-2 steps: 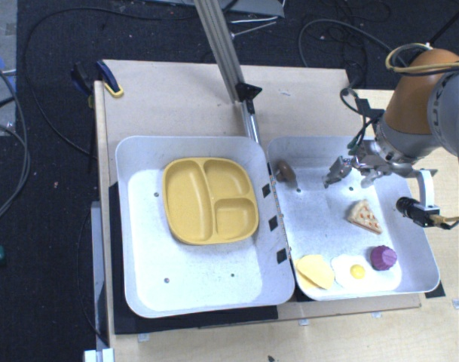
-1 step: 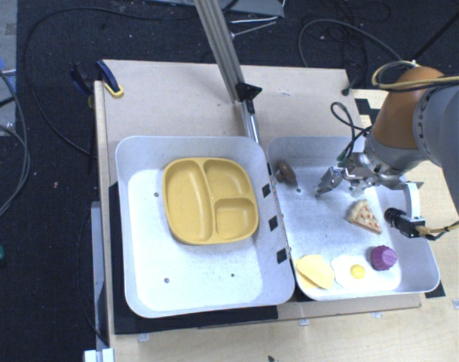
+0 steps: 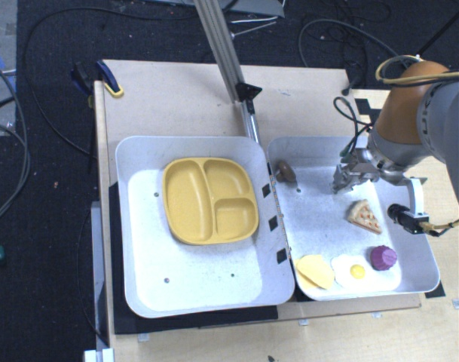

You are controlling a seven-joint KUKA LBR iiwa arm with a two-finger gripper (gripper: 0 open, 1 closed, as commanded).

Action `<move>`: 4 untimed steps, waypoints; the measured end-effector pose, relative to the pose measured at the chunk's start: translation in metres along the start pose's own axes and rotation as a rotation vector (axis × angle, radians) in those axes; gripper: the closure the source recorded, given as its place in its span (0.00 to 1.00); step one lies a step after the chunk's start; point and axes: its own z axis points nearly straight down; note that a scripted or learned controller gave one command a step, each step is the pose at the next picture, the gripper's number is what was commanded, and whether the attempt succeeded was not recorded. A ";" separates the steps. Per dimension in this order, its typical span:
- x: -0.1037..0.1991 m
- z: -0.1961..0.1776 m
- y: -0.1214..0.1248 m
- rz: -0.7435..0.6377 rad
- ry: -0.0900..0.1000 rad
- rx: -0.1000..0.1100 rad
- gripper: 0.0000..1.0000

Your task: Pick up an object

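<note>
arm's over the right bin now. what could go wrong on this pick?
1. The gripper hangs over bare bin floor, between the brown piece and the pizza slice. Closing here would likely catch nothing.
2. The yellow wedge, fried egg and purple piece crowd the near edge of the right bin. A descent there may nudge neighbours or hit the rim.
3. The egg looks flat and may be hard to grip.
</note>
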 end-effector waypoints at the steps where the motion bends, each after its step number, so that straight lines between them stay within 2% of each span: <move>1: -0.007 -0.047 -0.002 0.002 0.000 -0.002 1.00; 2: -0.014 -0.105 -0.009 0.003 -0.001 -0.003 1.00; 3: -0.008 -0.154 0.000 -0.003 0.000 -0.004 1.00; 4: 0.053 -0.158 -0.002 -0.008 0.004 0.002 1.00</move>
